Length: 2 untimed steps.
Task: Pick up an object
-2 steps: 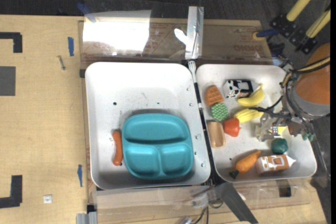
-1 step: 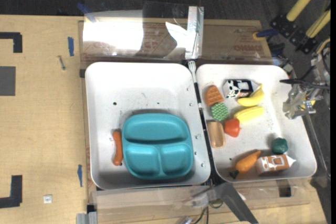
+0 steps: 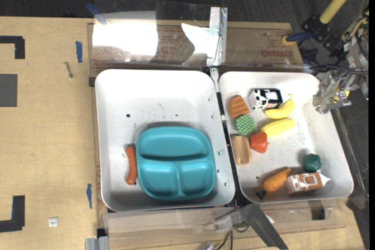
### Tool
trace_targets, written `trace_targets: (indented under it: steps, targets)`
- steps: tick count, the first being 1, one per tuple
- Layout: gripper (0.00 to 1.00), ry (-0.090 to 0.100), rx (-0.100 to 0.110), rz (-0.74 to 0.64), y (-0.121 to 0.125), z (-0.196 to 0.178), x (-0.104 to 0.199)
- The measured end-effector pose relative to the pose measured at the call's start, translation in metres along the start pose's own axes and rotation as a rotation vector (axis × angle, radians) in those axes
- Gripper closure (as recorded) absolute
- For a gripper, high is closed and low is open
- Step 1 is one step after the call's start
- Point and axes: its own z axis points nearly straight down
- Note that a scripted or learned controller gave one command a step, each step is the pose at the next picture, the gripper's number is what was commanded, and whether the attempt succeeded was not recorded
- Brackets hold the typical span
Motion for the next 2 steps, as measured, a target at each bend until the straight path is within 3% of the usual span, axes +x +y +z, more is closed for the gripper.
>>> trace_targets:
  steps: [2]
  targets:
    - [1.00,0.000,-0.001,-0.142,0.005,-0.001,-0.078]
